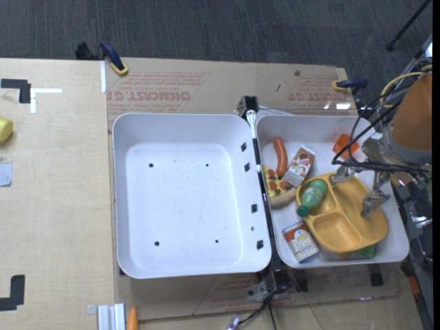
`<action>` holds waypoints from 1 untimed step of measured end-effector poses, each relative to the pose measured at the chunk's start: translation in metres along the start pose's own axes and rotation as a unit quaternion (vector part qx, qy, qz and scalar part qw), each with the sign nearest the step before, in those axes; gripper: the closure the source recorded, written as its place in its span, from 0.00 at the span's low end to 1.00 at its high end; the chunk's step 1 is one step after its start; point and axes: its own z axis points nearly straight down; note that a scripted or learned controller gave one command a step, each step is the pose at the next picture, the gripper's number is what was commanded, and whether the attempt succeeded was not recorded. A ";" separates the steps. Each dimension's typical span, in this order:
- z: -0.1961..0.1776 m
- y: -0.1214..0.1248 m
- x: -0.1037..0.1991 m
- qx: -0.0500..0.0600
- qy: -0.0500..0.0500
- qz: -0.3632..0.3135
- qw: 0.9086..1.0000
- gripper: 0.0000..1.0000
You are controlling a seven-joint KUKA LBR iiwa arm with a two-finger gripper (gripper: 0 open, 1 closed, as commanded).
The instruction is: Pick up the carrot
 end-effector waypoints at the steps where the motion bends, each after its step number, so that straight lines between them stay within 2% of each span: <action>1: 0.000 0.002 0.003 0.000 0.000 0.138 0.990 0.00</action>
